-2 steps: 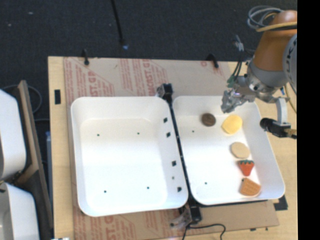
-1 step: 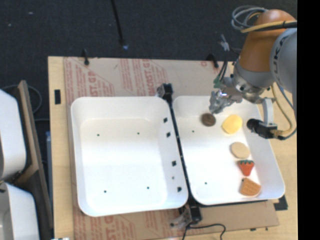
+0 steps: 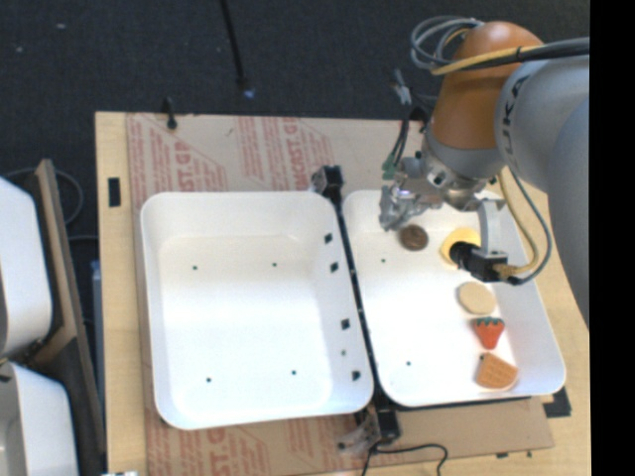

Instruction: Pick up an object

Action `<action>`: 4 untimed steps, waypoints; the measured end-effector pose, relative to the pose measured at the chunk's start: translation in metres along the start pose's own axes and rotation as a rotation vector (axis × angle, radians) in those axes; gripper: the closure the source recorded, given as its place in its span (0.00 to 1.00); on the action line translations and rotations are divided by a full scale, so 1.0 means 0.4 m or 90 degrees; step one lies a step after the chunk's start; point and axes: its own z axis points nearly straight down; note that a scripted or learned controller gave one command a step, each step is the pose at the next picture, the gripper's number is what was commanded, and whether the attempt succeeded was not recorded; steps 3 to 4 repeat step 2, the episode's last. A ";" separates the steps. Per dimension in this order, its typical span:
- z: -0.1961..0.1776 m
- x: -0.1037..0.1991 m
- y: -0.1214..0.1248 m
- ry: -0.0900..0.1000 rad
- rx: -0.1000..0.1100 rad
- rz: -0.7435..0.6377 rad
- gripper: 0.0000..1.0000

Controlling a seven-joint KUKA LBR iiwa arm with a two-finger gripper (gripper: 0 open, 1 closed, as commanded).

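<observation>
My gripper [image 3: 399, 212] hangs low over the far end of the right bin [image 3: 417, 365], close to the divider. A small brown round piece [image 3: 414, 237] lies on the bin floor just to the right of and below the gripper tip; whether they touch I cannot tell. A yellow piece [image 3: 457, 240] lies further right, partly hidden by a black part of the arm. Down the bin's right side lie a tan oval [image 3: 476, 297], a red strawberry-like piece [image 3: 488, 333] and an orange wedge [image 3: 496, 372].
The left bin [image 3: 159, 266] sits beside the right one, with a black rail [image 3: 349, 286] between them. The arm's orange band [image 3: 476, 97] and grey body overhang the right bin's far right corner. Cables loop above the wrist.
</observation>
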 end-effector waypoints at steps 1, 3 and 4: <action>0.013 0.126 0.003 0.000 0.000 0.000 1.00; -0.015 0.281 -0.002 0.000 0.000 -0.001 1.00; -0.015 0.281 -0.002 0.000 0.000 -0.001 1.00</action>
